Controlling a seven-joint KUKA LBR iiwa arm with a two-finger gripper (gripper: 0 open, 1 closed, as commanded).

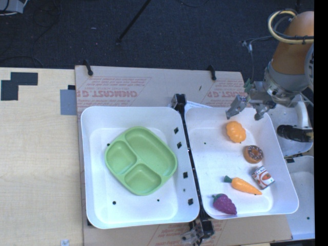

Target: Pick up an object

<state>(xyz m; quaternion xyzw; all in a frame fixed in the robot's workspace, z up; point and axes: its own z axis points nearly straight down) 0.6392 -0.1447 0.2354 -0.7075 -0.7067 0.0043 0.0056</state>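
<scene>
The desk (36, 152) holds two white bins side by side. The left bin (97, 127) has a green plate (141, 160) with three parts in it. The right bin (215, 152) holds the small toys you can pick from.

Your end effector (249, 107) hangs over the far edge of the right bin. Its two fingers are spread apart and hold nothing.

The yellow pepper (236, 131) is the closest toy, just near of the fingers. Go for that one. Come straight down so one finger lands on each side, then squeeze softly.

The donut (253, 154), can (262, 178), carrot (243, 185) and grapes (224, 204) lie nearer to you. Don't bump them.
</scene>
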